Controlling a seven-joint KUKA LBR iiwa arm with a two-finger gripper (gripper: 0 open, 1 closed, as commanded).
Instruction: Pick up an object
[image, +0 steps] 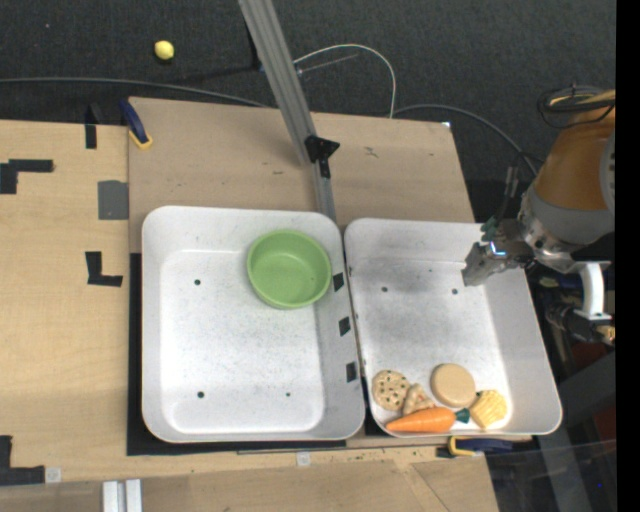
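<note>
Right bin (420, 300): carrot (422, 421) well apart from jaws.

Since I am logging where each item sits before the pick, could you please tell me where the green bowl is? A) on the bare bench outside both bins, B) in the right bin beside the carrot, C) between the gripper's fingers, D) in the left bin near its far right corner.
D: the green bowl sits alone inside the left bin, close to its far right corner, away from the gripper.
</note>
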